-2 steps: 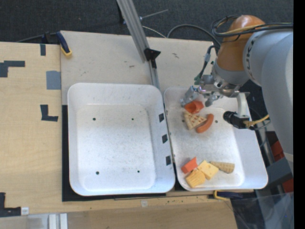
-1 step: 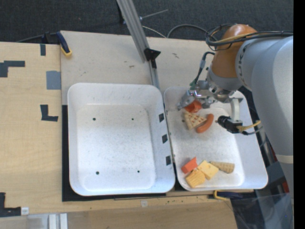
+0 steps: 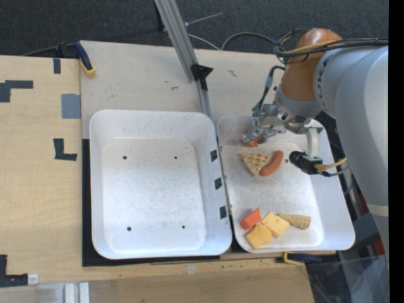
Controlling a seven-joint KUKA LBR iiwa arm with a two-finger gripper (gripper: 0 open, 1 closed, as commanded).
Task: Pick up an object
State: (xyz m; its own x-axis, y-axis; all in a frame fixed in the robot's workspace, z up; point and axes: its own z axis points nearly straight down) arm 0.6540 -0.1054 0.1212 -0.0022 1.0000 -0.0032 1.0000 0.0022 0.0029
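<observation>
Camera view shows my jaws (image 3: 254,137) low over a small red piece (image 3: 252,142); I cannot tell their state. It could slip away sideways.

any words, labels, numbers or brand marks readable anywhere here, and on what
None can be read.
The two bins, left bin and right bin, carry dark dots and specks, no print.
The bench has dark tape pieces, with no letters on them.
The arm's orange band and the gripper show no legible marking.
The toy food pieces are unmarked.
</observation>
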